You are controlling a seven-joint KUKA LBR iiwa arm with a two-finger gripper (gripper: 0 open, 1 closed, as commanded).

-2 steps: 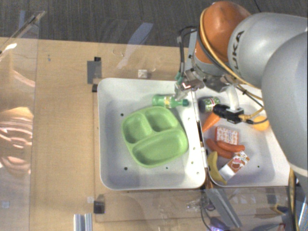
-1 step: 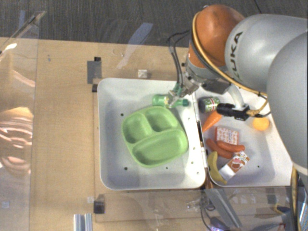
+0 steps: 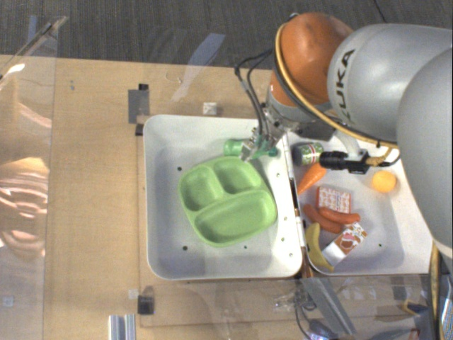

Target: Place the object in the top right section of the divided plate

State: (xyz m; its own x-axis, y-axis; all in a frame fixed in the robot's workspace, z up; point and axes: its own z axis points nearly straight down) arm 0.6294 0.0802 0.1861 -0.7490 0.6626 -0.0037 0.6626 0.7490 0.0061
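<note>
end effector [image 3: 256, 147], state unclear, hovers by green plate [image 3: 226, 200]; arm [image 3: 396, 83] reads "kuka".

Bins [image 3: 163, 261] — two; divided plate [image 3: 226, 200] — one.

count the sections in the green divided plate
3. The green plastic divided plate in the left white bin has two small sections along its upper edge, left and right, and one long section along its lower edge.
</note>
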